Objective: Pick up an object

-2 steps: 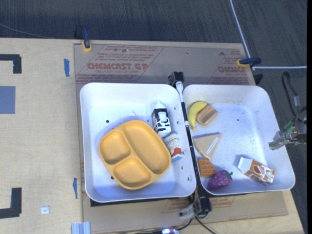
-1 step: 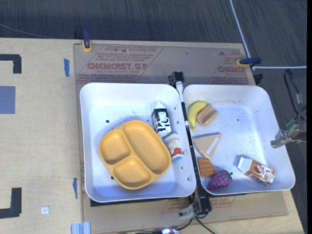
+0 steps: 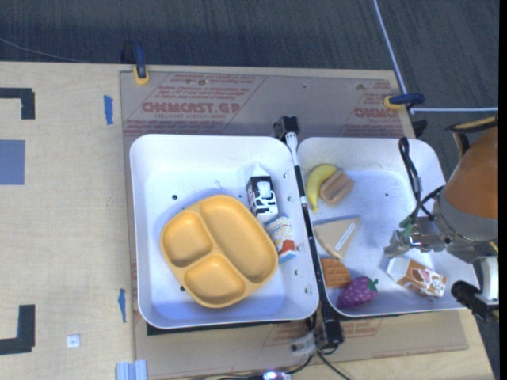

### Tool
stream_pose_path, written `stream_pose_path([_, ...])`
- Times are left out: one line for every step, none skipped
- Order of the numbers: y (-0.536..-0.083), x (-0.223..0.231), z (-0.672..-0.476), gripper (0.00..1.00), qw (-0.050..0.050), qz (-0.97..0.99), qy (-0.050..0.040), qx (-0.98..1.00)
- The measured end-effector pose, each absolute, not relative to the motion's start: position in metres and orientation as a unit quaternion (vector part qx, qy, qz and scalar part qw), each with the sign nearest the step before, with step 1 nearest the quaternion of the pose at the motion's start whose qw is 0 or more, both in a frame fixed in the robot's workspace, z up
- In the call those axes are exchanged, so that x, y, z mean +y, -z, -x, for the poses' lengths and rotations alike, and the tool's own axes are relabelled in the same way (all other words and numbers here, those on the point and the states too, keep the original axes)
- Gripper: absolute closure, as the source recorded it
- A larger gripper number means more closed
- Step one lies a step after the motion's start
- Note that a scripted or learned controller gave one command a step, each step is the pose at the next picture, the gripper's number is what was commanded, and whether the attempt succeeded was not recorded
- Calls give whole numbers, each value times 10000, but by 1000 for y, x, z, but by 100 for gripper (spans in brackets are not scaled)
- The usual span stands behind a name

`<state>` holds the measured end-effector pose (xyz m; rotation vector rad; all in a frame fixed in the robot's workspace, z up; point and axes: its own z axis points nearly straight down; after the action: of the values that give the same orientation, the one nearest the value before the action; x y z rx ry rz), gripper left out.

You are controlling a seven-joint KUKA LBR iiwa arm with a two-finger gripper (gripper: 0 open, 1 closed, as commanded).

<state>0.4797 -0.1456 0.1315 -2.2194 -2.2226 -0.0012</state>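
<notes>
My gripper (image 3: 405, 242) hangs low over the right side of the right bin (image 3: 372, 188), below the orange band of the arm (image 3: 475, 182). Just in front of it lies a small white and orange packet (image 3: 420, 279). A purple bunch of grapes (image 3: 358, 291) sits at the bin's front, beside an orange waffle piece (image 3: 335, 272). A pale sandwich wedge (image 3: 337, 234) lies left of the gripper. A yellow banana (image 3: 317, 182) and a brown bread roll (image 3: 337, 187) rest at the bin's back left.
The left bin (image 3: 158, 165) holds a yellow divided plate (image 3: 218, 249), a black and white carton (image 3: 262, 196) and a small bottle (image 3: 282, 240) with a red cap. A black cable (image 3: 409, 169) loops over the right bin's back right.
</notes>
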Motion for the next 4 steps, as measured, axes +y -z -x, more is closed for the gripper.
stream_pose_path([-171, -173, -480, 100, -18, 7072, 5, -7070])
stream_pose_path([-205, -173, -480, 100, -20, 7067, 7, -7075])
stream_pose_path([-199, -157, -480, 100, -1, 7067, 4, -7075])
stream_pose_path([-199, -157, -480, 0, -3, 7067, 4, -7075])
